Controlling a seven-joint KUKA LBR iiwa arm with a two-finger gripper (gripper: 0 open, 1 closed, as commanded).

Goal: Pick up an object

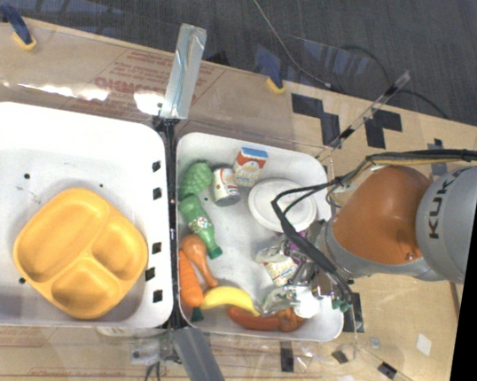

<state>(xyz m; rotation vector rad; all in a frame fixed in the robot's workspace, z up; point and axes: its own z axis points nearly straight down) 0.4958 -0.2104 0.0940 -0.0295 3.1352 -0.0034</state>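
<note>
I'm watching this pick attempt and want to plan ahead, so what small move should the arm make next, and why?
Probably a short, straight lift to test the grasp. The pincer sits low in the near right corner of the right bin, right over the banana and the reddish sausage, beside a crumpled wrapper. Whether it grips anything cannot be seen, so raising it would show that.
</note>
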